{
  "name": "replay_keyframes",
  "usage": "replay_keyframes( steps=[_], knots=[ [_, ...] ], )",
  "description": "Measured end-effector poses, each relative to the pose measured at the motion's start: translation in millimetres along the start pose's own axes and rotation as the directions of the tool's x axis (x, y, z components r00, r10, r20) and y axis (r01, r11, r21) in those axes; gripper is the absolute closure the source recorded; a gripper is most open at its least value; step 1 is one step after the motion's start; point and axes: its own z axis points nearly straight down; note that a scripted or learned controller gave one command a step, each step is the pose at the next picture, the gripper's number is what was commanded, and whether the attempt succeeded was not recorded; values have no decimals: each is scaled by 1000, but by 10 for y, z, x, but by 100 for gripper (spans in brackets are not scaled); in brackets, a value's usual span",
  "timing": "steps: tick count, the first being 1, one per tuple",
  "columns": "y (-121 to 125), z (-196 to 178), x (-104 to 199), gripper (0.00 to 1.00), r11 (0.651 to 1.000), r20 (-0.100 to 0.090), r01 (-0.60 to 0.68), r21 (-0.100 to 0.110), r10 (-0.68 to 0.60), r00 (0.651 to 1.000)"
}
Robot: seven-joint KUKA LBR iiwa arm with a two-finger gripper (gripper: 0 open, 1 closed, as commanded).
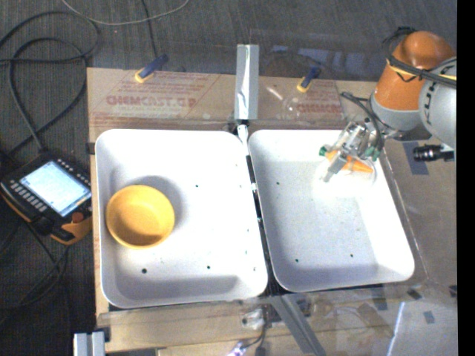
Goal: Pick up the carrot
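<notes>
The carrot (361, 166) is a small orange piece with a green top, at the far right side of the right bin (334, 251). My gripper (343, 156) reaches in from the right under the orange wrist band (413, 67) and sits right on the carrot. The carrot crosses between the fingers, its orange end sticking out to the right and its green top to the left. The gripper is shut on it, close above the bin floor.
A yellow bowl (140, 215) lies in the left bin (178, 273) near its left wall. A metal divider (246, 87) stands behind the two bins. A handheld controller (48, 191) and cables lie on the floor to the left.
</notes>
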Motion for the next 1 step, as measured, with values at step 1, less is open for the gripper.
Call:
replay_keyframes(
  steps=[1],
  knots=[
    [37, -58, 5, 100, 1000, 5, 4, -5, -4, 1000]
  ],
)
